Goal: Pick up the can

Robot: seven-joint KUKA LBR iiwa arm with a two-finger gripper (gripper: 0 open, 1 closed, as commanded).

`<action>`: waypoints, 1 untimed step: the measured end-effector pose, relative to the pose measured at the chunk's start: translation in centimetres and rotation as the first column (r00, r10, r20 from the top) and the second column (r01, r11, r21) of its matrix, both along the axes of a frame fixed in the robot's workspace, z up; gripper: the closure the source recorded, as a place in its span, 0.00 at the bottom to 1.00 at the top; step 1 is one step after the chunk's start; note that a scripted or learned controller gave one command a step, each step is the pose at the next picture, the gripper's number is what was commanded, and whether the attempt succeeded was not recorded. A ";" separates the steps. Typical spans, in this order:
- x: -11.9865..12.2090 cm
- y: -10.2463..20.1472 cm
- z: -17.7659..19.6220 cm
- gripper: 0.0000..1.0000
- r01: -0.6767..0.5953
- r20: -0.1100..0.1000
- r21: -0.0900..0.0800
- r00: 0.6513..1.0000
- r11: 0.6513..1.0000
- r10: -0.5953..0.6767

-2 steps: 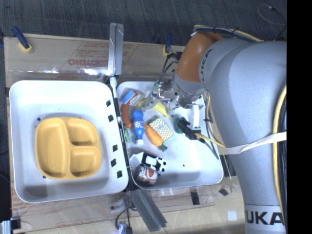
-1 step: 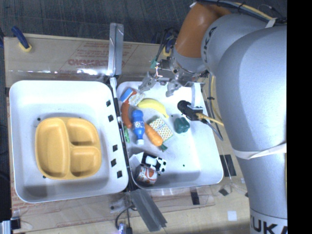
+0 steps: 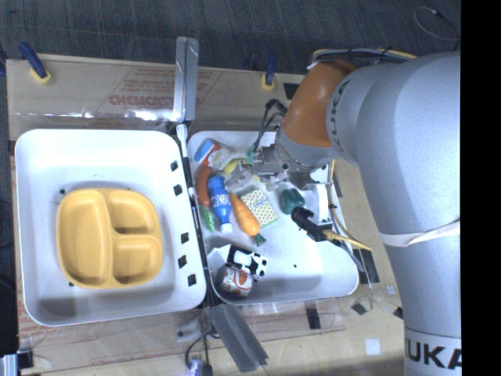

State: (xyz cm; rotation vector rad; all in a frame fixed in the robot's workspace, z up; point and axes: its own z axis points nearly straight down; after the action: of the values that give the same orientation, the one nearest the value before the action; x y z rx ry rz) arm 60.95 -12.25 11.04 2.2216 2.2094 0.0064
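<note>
– Looking for the can (image 3: 235, 280): where does it sit?

– In the right bin (image 3: 344, 276), at that bin's 7 o'clock corner, close to the wall shared with the left bin (image 3: 35, 233). A black-and-white toy (image 3: 249, 262) touches it at its 1 o'clock.

– And the gripper (image 3: 264, 164)?

– Up in the same bin, toward its 12 o'clock end, over the heap with the bottle (image 3: 221, 202) and carrot (image 3: 246, 216). The wrist hides too much, so I cannot tell whether it is spread or closed. Nothing shows held in it.

– So which way must it go?

– From the gripper the can lies between 6 and 7 o'clock, well apart, with the bottle, carrot and toy between them. My guess is a lift clear of the heap, then a run toward the 7 o'clock corner.

– How is the can lying?

– A pale round end seems to face up, which suggests it stands upright or leans a little, but it is too small to be sure.

– Any trouble ahead?

– Probably the corner: two bin walls and the toy crowd the can, so a closing line running from 4 to 10 o'clock looks the freest.
</note>
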 end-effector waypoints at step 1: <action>-4.1 -2.2 -1.4 0.00 -0.159 -0.012 0.005 0.987 0.987 0.159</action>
State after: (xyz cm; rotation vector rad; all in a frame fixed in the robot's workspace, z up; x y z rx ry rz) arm 56.87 -14.48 9.63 2.0462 2.3889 -0.0021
